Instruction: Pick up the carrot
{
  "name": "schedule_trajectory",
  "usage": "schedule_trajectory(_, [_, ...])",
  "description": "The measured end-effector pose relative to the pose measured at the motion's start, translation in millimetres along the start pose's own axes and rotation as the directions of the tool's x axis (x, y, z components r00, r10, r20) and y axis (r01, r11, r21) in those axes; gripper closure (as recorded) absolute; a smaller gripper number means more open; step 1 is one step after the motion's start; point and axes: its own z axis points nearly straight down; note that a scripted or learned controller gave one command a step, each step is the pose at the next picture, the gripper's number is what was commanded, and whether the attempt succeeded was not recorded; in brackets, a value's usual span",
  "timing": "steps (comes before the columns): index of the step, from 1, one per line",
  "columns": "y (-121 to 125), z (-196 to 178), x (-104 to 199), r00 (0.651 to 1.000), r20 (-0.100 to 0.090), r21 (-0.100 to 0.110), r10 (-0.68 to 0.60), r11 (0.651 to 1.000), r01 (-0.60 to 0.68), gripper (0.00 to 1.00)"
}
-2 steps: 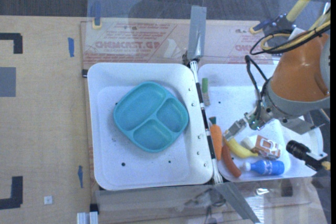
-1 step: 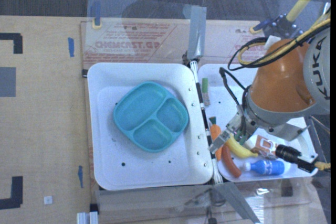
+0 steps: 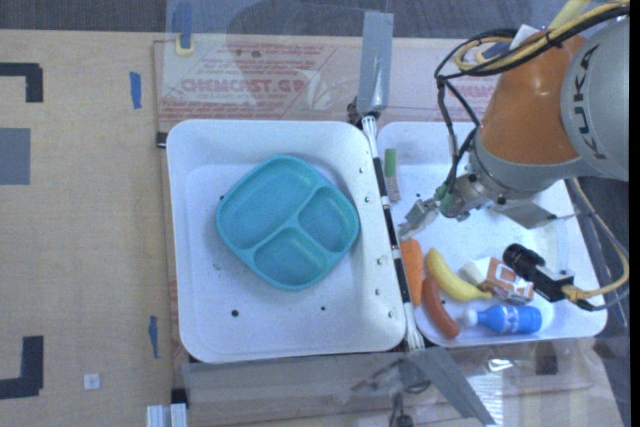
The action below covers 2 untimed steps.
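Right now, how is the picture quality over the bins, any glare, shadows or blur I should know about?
Camera view: lighting is even and soft, with only faint shadows under the teal plate. The clear sheet behind the left bin shows pale reflections. The carrot is sharp enough to make out. The pincer looks slightly blurred, so its fine detail is hard to read.

Plate (image 3: 288, 222): turquoise, three compartments. Bins (image 3: 200, 155): white. Carrot (image 3: 411, 260): orange. Banana (image 3: 450, 278): yellow. Sausage (image 3: 438, 307): red-orange. Bottle (image 3: 508, 319): blue with white cap. Counter (image 3: 80, 215): pale wood with black and blue tape marks. Arm (image 3: 545, 110): grey, orange band.
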Motion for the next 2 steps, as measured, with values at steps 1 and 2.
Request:
schedule_trajectory(1, [-63, 0, -12, 0.985, -0.004, 0.003, -0.17, 0.985, 0.17, 0.0])
schedule_trajectory(2, [1, 0, 55, 0.989, -0.001, 0.0, -0.15, 0.989, 0.15, 0.0])
